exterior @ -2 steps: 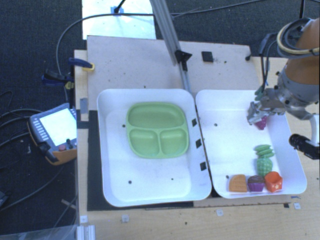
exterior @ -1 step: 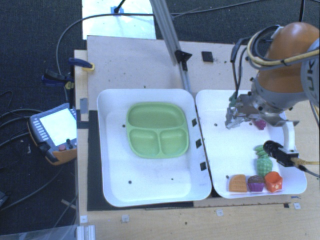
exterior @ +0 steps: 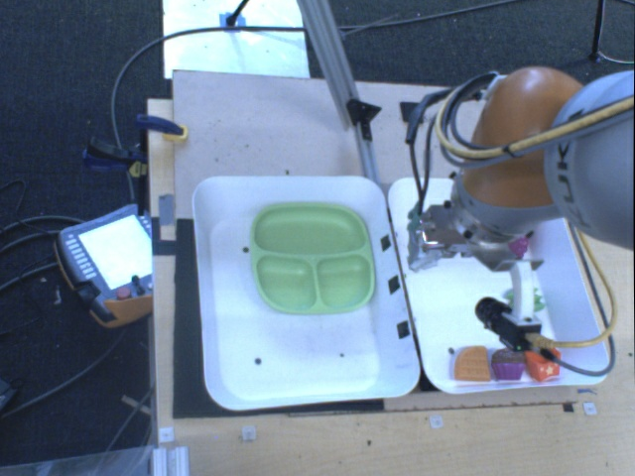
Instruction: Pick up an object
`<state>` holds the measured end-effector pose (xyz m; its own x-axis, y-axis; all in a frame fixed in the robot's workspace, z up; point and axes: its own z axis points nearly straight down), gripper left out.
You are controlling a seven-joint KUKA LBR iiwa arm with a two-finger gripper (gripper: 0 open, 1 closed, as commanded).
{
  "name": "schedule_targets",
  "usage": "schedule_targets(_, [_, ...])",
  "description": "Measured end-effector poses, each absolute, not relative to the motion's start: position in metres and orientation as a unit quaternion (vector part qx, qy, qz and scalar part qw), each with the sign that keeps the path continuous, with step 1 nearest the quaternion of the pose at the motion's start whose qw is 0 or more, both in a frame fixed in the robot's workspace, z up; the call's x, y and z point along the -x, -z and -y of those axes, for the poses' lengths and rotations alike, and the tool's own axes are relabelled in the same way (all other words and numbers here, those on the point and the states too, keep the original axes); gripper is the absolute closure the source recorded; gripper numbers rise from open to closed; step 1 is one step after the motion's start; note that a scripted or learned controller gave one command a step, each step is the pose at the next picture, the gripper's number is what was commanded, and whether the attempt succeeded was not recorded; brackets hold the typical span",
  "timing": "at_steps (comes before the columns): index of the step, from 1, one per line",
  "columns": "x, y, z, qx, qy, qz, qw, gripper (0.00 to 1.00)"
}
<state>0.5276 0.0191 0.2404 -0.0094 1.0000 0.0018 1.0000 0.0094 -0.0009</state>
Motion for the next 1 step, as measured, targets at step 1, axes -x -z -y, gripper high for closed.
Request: schedule_targets(1, [-0.5249,-0.2405,-0.0687,0.703,0.0012,0.711,0.000,1.00])
